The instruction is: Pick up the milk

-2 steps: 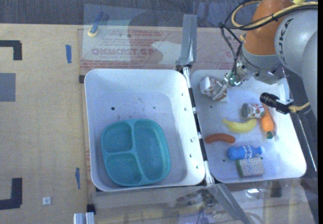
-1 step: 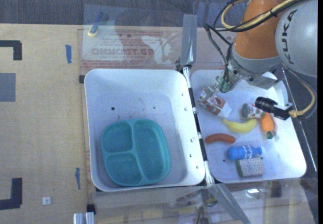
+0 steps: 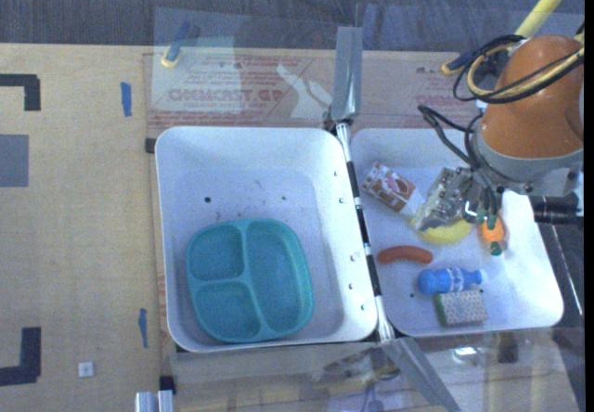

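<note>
You've got the teal three-compartment plastic plate (image 3: 249,280) in the left white bin (image 3: 176,160), well left of the jaws; the metal gripper (image 3: 450,206) hangs over the yellow banana (image 3: 447,233), jaw state unclear; the small red-and-white milk carton (image 3: 389,187) lies just left of it.

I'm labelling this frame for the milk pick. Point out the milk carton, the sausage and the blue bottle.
milk carton (image 3: 389,187): camera view, its printed side.
sausage (image 3: 405,255): camera view, its middle.
blue bottle (image 3: 446,280): camera view, its body.

Faint reddish lettering on the cardboard sheet (image 3: 243,90) behind the bins is too blurred to read.
</note>
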`<state>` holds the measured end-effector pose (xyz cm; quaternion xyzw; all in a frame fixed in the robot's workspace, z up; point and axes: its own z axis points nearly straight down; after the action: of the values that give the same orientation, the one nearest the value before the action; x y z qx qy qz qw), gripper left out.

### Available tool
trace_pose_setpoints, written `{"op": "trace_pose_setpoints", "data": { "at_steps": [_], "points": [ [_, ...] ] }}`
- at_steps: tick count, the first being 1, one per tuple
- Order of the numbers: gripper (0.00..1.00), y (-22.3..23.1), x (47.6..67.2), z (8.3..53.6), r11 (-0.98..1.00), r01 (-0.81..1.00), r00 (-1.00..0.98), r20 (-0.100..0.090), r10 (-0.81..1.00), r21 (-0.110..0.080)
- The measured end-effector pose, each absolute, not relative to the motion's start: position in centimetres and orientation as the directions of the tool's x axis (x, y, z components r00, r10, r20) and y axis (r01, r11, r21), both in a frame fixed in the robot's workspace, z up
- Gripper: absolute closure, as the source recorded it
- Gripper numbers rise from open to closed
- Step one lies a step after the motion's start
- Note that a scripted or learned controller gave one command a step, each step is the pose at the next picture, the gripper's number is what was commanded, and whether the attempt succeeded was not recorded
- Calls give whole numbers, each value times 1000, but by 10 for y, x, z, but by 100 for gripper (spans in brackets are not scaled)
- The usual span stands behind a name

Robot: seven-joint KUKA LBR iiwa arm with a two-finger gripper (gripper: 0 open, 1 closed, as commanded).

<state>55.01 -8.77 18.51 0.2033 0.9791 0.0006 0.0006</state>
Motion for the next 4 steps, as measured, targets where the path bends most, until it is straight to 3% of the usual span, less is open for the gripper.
{"op": "trace_pose_setpoints", "data": {
  "at_steps": [1,2,3,4],
  "points": [
    [100,-106,561,194,839,545,-839,-6,545,3],
    [100,-163,512,145,979,202,-979,-2,202,1],
    [100,-220,480,92,998,-59,-998,-3,-59,1],
    [100,-224,490,212,938,-346,-938,-7,-346,-2]
  ]
}}
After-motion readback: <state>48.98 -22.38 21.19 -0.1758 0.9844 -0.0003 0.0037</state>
